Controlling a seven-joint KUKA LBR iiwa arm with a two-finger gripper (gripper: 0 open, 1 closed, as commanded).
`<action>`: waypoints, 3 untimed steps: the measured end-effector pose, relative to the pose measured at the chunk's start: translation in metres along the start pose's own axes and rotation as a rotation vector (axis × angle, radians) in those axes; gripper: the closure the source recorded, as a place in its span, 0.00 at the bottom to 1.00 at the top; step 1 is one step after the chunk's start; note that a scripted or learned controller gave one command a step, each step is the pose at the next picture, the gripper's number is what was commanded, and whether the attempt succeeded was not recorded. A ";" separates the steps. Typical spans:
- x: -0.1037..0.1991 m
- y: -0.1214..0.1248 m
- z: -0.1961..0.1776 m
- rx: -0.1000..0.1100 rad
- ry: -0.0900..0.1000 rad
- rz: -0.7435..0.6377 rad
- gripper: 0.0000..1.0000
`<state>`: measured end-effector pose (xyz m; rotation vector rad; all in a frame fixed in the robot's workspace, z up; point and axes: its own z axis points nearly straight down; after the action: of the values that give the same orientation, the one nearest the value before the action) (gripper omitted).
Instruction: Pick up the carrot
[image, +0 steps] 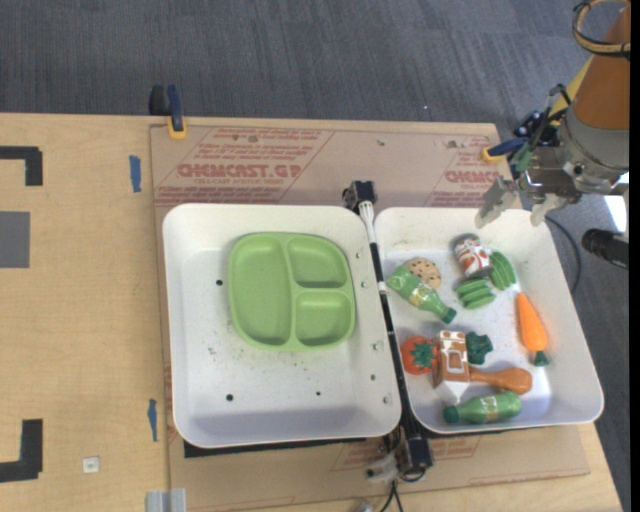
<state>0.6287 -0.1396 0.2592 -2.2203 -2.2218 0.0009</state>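
Orange carrot (531, 326) lies near the right wall of the right bin (585, 372), leafy end toward the front, beside green beans (477, 292). My gripper (516, 207) hangs over that bin's back rim, fingers spread apart, holding nothing.

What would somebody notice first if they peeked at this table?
Probably the big green plate with three sections, sitting in the left bin. Next, the heap of toy food in the right bin, with the orange carrot lying near its right side. The gripper hangs over that bin's far right corner.
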 end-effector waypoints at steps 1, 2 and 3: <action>-0.050 -0.049 0.086 0.001 0.000 0.106 0.00; -0.068 -0.070 0.163 -0.003 0.008 0.028 0.00; -0.054 -0.097 0.169 -0.016 -0.001 0.248 0.00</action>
<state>0.5316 -0.1932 0.0900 -2.4875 -1.9381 -0.0161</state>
